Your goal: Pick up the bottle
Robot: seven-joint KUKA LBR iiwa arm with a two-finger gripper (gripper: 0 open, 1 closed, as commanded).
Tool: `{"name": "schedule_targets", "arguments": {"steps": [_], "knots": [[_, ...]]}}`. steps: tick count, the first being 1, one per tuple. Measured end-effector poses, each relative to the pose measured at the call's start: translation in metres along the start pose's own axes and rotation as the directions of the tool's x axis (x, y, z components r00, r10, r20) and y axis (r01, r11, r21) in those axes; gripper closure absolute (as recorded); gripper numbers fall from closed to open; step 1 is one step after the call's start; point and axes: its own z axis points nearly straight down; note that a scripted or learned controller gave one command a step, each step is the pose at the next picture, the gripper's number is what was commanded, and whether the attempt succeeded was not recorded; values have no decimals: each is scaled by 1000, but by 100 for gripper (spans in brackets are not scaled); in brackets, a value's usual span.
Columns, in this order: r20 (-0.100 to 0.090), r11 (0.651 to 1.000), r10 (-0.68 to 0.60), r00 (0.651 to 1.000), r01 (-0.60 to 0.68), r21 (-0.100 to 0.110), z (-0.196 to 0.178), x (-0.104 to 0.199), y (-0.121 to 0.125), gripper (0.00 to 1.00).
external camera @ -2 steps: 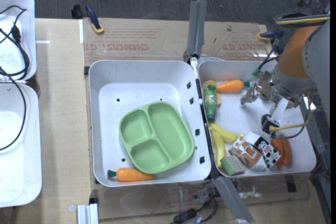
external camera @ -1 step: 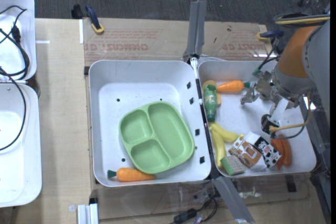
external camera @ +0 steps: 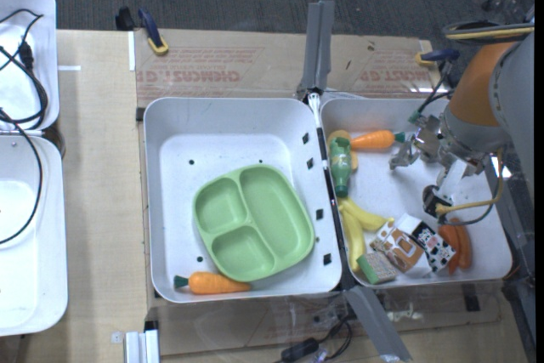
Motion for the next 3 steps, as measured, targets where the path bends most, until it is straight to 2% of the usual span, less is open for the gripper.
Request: {"name": "schedule_targets", "arguments": {"steps": [3], "knots": [[0, 1000, 0, 1000, 0, 0, 0, 0, 0, 0]]}}
